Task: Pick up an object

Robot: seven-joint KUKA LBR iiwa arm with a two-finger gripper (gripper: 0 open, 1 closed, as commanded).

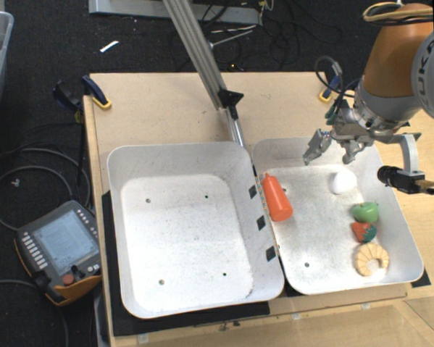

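Left bin (pixel 184 229) is wide open, nothing on its floor to dodge. The right bin (pixel 316 262) is more cramped: orange carrot (pixel 277 198) hugs the divider side, while the white ball (pixel 342 181), green-and-red piece (pixel 364 221) and shrimp-looking thing (pixel 371 258) line the right wall. There's a clear lane down the middle between them.

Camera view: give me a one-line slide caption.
Open gripper hovering over the right bin, above an orange carrot, white ball, strawberry and croissant.
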